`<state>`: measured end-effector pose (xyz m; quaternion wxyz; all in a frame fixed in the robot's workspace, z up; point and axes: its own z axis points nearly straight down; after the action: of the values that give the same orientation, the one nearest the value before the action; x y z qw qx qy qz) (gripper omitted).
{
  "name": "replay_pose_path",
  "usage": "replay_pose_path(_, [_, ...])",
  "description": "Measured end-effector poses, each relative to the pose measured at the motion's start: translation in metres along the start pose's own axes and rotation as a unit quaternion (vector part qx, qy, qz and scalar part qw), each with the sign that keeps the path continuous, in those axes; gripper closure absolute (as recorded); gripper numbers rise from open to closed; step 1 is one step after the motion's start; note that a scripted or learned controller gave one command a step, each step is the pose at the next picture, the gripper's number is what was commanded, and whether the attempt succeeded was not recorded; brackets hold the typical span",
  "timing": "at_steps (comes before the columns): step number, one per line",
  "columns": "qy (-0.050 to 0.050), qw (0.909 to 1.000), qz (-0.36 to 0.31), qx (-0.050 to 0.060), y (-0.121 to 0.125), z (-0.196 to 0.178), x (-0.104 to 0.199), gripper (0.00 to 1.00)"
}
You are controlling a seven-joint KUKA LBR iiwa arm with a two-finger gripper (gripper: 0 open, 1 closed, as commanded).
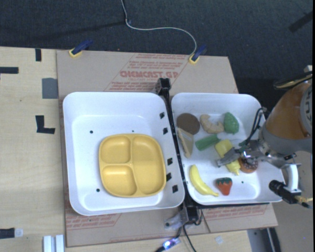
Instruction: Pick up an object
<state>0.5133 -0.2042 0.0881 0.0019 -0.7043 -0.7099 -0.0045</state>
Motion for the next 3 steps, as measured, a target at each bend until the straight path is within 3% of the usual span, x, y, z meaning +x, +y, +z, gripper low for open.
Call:
replay_pose_path(1, [-0.008, 1.0, 0.002, -0.004, 0.0, -0.012, -0.007, 1.0])
replay_pose_path(3, [-0.005, 1.0, 0.003, 0.001, 0.0, -0.1, -0.013, 1.0])
